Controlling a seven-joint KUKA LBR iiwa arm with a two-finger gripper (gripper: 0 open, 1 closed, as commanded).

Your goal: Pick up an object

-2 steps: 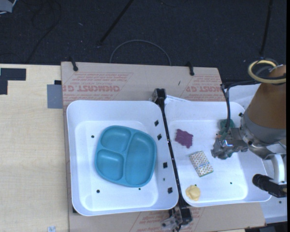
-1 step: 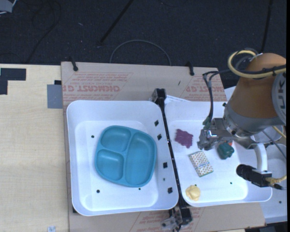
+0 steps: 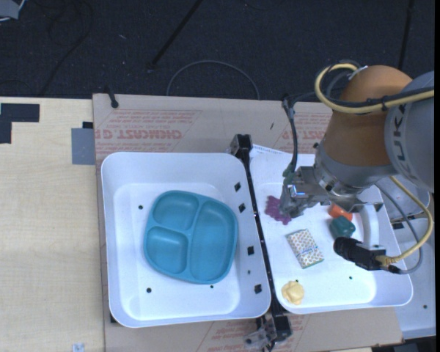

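My pincer (image 3: 294, 196) hangs low over the right bin (image 3: 396, 293), in its far left part, close to the wall it shares with the left bin (image 3: 125, 196). Looking down from above, I cannot tell whether the pincer is spread or pressed together.

Just beside it, to the left and a touch nearer, a small purple thing (image 3: 276, 210) lies on the bin floor. Whether my pincer touches it I cannot tell.

To the right of my pincer lie a small orange thing (image 3: 341, 213) and a teal thing (image 3: 343, 226), close against each other, with the teal one nearer. A small patterned packet (image 3: 304, 248) lies flat and askew near the middle of the bin, nearer than the pincer. A yellow thing (image 3: 293, 292) sits in the near left corner.

My arm (image 3: 367, 116), grey with its orange band, comes in from the right over the far side of this bin.

In the left bin, a blue divided plate (image 3: 191, 235) lies flat in the middle, well apart from my pincer.
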